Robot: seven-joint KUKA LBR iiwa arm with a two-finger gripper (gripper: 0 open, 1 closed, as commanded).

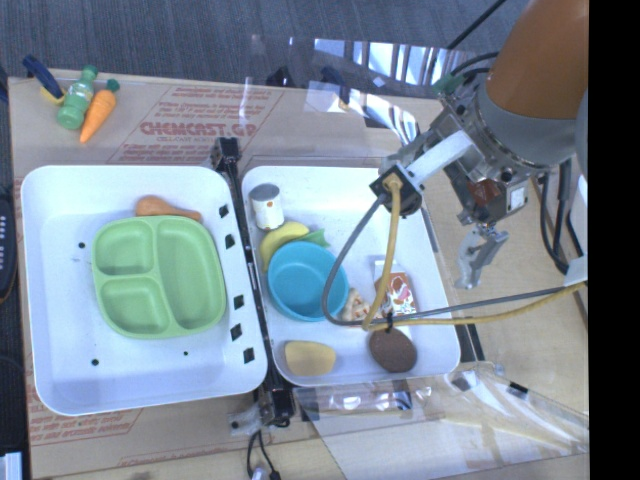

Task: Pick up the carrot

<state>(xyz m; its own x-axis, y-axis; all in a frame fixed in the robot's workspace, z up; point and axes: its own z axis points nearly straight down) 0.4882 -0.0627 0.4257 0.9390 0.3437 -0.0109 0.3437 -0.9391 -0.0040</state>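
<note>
So we've got two white bins side by side on the desk [520, 368], and we'll use the green divided plate [158, 274] as our landmark. That plate has three compartments and sits in the left bin [50, 368]. One orange sausage-looking thing [166, 208] lies just behind the plate, touching its far rim or close to it.

The carrot [98, 113] isn't in either bin. It's out on the brown cardboard sheet [190, 128], well behind the plate toward the far left corner, lying tilted with its green top pointing away. One green bottle [76, 100] lies right beside it, and one blue and yellow tool [44, 79] is just past that.

To the right of the plate, in the right bin [440, 353], we count one blue bowl [305, 280], one banana [283, 236] tucked behind the bowl, one small can [266, 206] behind that, one yellowish lump [310, 357] in front of the bowl, one dark brown round thing [392, 349], and one small printed packet [397, 290]. A yellowish hose and grey cables loop over that bin.

The pincer [480, 260] hangs far right of the plate, past the right bin's outer wall, over the bare desk. Its fingers look a little apart with nothing between them.
</note>
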